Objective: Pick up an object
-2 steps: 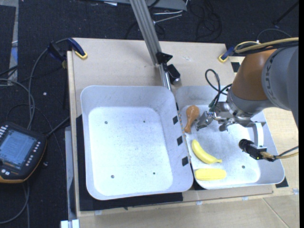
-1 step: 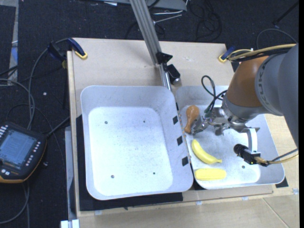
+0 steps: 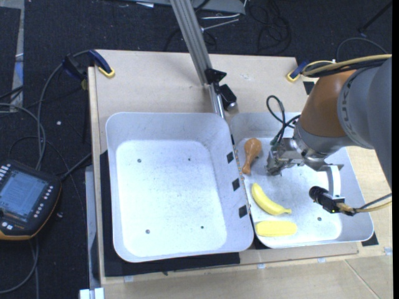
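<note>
The wooden bench [image 3: 162, 80] carries 2 shallow white bins side by side. The left bin [image 3: 124, 129] is the bigger shape in the camera view, its floor speckled with small dark marks. The right bin [image 3: 355, 229] sits against it, partly covered by the arm.

The grey arm [image 3: 368, 104], with its orange band [image 3: 324, 108] above the wrist, reaches in from the right and bends down over the right bin. Its gripper [image 3: 274, 167] hangs low over the bin floor, near the middle; whether it touches the floor cannot be told.

A slanted metal pole [image 3: 193, 36] runs from the top of the view down to the seam between the 2 bins.

3 objects lie in the right bin's left half. A banana [image 3: 269, 201] lies just below and left of the gripper, apart from it. A flat yellow piece [image 3: 276, 228] rests just below the banana. A brown drumstick-shaped toy [image 3: 251, 151] lies left of the gripper, near the dividing wall.
</note>
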Controlling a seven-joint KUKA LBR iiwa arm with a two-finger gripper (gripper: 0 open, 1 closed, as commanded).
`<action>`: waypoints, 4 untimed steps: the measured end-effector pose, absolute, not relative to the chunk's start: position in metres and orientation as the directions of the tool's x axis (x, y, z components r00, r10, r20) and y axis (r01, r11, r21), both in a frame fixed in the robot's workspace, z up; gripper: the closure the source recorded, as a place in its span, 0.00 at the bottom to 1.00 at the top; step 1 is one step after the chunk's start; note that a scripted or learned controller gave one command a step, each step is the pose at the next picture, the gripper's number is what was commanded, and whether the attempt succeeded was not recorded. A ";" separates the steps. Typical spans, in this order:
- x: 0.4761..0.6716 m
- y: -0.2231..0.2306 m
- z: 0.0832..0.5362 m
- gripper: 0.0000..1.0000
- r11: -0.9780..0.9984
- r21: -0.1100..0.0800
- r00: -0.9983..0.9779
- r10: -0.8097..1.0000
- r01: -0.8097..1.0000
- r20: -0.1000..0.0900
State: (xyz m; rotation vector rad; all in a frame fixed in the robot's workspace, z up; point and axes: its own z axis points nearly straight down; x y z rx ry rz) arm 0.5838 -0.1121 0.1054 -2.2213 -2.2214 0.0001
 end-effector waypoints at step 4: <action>0.605 -0.057 0.246 1.00 0.006 0.000 -0.006 1.000 1.000 0.001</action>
